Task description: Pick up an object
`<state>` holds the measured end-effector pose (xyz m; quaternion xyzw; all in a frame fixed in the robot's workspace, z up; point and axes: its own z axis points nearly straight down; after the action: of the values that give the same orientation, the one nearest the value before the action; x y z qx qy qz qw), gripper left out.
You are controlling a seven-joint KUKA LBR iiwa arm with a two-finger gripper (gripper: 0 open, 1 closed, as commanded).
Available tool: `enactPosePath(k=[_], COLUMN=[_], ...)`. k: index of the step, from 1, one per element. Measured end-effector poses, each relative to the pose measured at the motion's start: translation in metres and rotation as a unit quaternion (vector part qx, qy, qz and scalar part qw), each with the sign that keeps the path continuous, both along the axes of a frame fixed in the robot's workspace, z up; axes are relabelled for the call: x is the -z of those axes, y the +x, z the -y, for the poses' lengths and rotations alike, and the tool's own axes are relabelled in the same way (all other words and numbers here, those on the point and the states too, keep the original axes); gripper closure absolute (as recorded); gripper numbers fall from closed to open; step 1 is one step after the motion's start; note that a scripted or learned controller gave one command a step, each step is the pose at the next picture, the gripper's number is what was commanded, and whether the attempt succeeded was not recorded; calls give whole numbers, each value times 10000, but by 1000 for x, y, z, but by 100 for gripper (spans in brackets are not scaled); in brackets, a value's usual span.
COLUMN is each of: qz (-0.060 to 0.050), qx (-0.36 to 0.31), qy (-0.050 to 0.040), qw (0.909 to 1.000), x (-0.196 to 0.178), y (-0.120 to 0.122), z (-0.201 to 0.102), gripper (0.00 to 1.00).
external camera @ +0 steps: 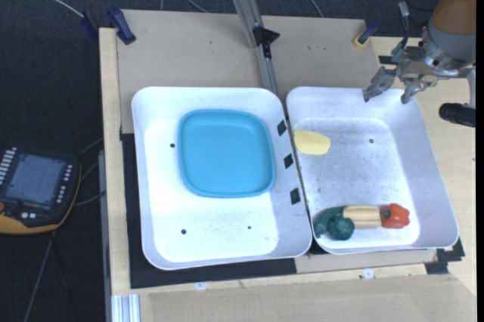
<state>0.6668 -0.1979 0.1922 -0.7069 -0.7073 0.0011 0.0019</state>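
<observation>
We see the gripper [393, 92] hanging over the far rim of the right bin [423, 162], at about one o'clock from that bin's middle. Its two fingers are spread well apart with nothing between them, so we judge no pick is yet made.

The candidates lie in the right bin. A yellow piece [311, 142] rests near the left wall at about ten o'clock. Along the near wall, at about six o'clock, a green item [334, 225], a tan block [361, 216] and a red item [394, 215] sit in a row, touching or nearly so; we judge they have slid there because the floor slopes up to the rim.

The left bin [151, 162] holds a blue plate [227, 153] at its centre.

For room, the yellow piece has open floor toward three and six o'clock, so we judge it the easier target. The near row is crowded against the wall, leaving little space for fingers on that side.
</observation>
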Motion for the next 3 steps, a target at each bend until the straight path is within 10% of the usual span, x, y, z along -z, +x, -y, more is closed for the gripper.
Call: enactPosePath(k=[2, 3], qz=[0, 34], qx=[1, -3], qy=[0, -10], qw=[10000, 10000], x=[99, 85], y=[2, 4], z=[7, 7], gripper=[0, 100])
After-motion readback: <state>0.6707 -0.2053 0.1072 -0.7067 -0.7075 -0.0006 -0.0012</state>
